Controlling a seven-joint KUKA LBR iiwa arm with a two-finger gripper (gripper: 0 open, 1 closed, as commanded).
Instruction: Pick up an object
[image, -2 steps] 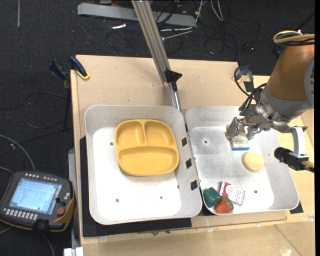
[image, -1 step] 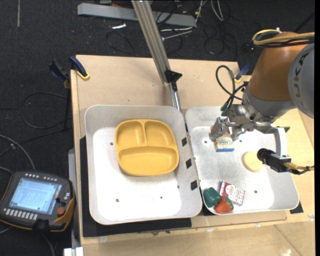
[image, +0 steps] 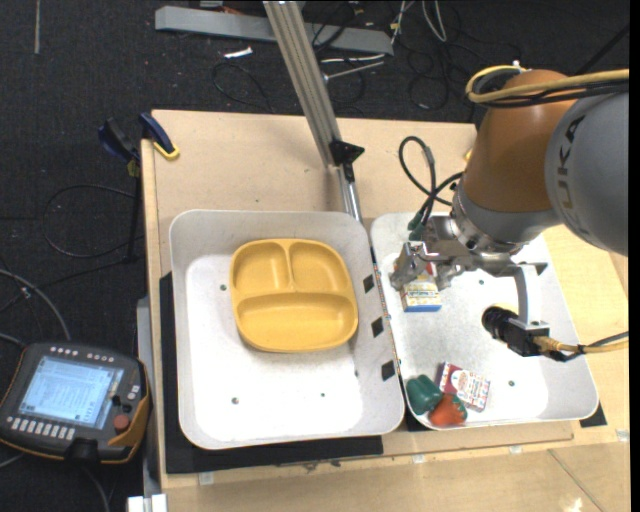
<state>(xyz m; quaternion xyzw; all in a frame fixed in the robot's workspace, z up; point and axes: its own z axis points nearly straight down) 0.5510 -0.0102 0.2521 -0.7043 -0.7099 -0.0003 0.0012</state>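
Whether the fingers (image: 418, 268) are open or closed, I cannot tell. Just below them a small box (image: 422, 296) lies in the right bin (image: 560, 330). A strawberry (image: 449, 409) and card (image: 468, 386) lie at that bin's near edge.

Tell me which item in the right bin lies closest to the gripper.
The small box with the blue edge, right below the gripper. The green and red toy and the red and white packet sit far off at the bin's near edge.
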